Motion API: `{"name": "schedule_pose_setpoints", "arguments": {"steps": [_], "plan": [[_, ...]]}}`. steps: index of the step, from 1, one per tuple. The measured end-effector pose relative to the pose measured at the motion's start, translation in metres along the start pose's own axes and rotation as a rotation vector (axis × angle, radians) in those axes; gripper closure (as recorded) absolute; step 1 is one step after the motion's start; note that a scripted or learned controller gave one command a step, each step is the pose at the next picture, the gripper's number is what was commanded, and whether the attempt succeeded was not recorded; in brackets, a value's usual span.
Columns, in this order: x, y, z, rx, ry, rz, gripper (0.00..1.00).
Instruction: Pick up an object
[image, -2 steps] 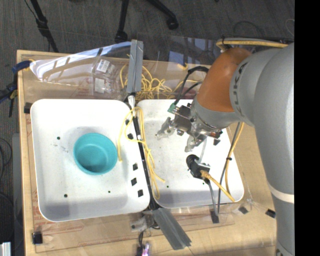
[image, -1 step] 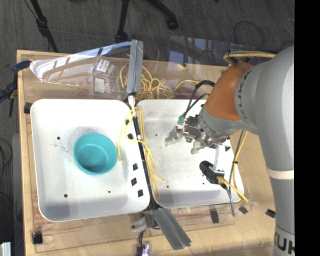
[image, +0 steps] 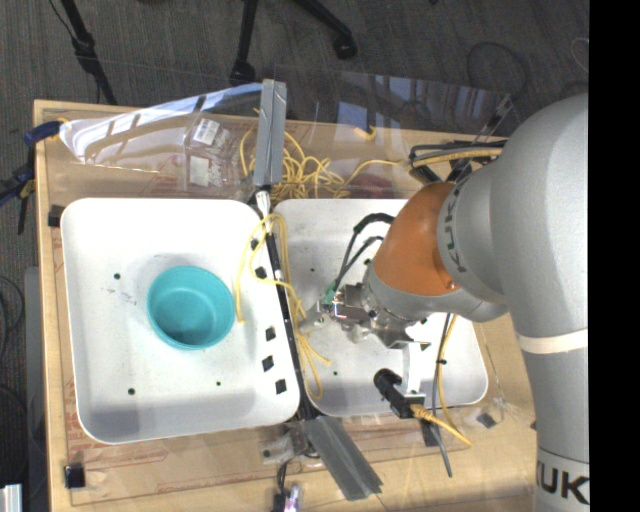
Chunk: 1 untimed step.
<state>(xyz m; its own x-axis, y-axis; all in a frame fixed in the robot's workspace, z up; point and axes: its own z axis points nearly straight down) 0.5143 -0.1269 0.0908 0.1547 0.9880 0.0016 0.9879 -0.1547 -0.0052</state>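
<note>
bowl, round smooth teal plastic, sits centre of the left bin, open white floor around it; gripper low in right bin, fingers' state cannot be told

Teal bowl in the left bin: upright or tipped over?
Upright. The teal bowl sits mouth-up on the left bin's floor; its round rim and inside show from above. Nothing shows inside it.
</note>
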Motion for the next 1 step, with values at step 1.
{"name": "schedule_pose_setpoints", "arguments": {"steps": [1], "plan": [[-0.0353, 0.0396, -0.0674, -0.001, -0.002, 0.146, 0.0]]}}
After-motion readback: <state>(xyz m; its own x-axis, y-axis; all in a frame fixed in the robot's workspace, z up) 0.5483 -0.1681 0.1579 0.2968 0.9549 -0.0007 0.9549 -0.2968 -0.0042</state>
